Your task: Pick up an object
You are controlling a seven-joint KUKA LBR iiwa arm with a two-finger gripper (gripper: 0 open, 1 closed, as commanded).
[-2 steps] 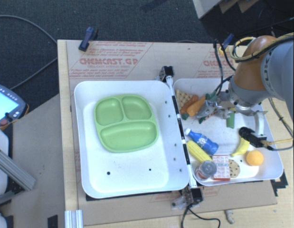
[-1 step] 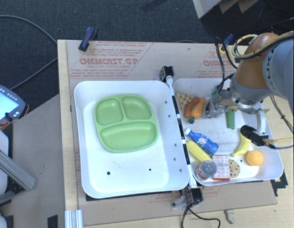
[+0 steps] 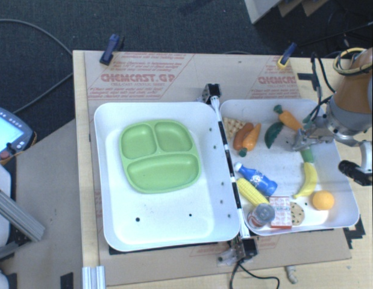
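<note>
My gripper (image 3: pixel 305 141) hangs low over the upper right part of the right bin (image 3: pixel 349 212), at the end of the grey arm with its orange band. A small green piece (image 3: pixel 307 155) lies directly below it, touching or nearly touching; I cannot tell which. A carrot (image 3: pixel 288 120) and a dark green pepper (image 3: pixel 272 134) lie just left of the gripper. A yellow banana (image 3: pixel 307 180) and an orange (image 3: pixel 322 200) lie nearer the front.
The right bin also holds two orange-brown sausages (image 3: pixel 247 136), a waffle (image 3: pixel 233 125), a blue bottle (image 3: pixel 257 178), a corn cob (image 3: pixel 251 192), a can (image 3: pixel 262 214), a cookie (image 3: pixel 296 212) and a flat packet (image 3: pixel 281 212). A green divided plate (image 3: pixel 159 156) sits in the left bin (image 3: pixel 174 227).
</note>
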